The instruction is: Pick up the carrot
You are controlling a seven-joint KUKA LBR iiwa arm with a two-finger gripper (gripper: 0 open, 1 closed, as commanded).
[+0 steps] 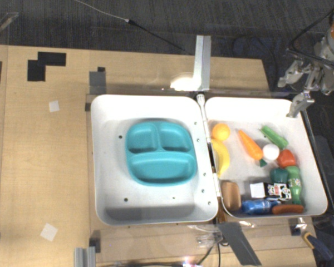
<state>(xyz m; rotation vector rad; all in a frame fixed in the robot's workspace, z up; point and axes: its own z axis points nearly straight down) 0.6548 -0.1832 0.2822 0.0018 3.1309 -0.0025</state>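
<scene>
- The orange, tapered plastic carrot lies slantwise on the floor of the right white bin, between a yellow lemon-like ball and a green pepper-like piece.
- It is probably light, stiff and smooth; gripping across its thicker middle seems safest.
- The grey metal pincer hovers at the bin's far right corner, well apart from the carrot; I cannot tell how wide it stands.

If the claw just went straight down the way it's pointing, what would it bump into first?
Probably the back right rim of the right bin. The claw hangs over that corner, pointing down, with the carrot farther left inside. Depth is hard to judge from this slanted view.
</scene>
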